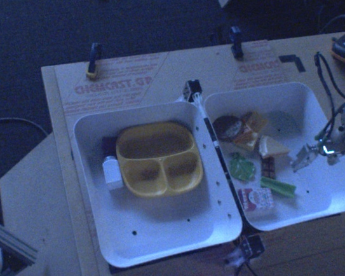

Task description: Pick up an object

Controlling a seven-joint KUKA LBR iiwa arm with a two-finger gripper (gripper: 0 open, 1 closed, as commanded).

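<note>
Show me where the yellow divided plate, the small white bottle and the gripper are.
yellow divided plate (156,142): camera view, on its large upper compartment.
small white bottle (112,173): camera view, on its body.
gripper (302,157): camera view, between its fingertips, over the right bin.

Dim, blue-violet cast throughout. White bins (104,196) brightest; floor near-black along top edge. Faint glow at bench's (144,74) bottom edge. Soft focus, grainy; gripper (304,158) slightly blurred.

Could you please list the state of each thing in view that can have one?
End effector: over the right bin, nothing visibly held.
Yellow divided plate: upright in the left bin, compartments bare.
Small white bottle: beside the plate's left edge.
Green stick: lying flat.
Red-and-white packet: lying flat.
</note>
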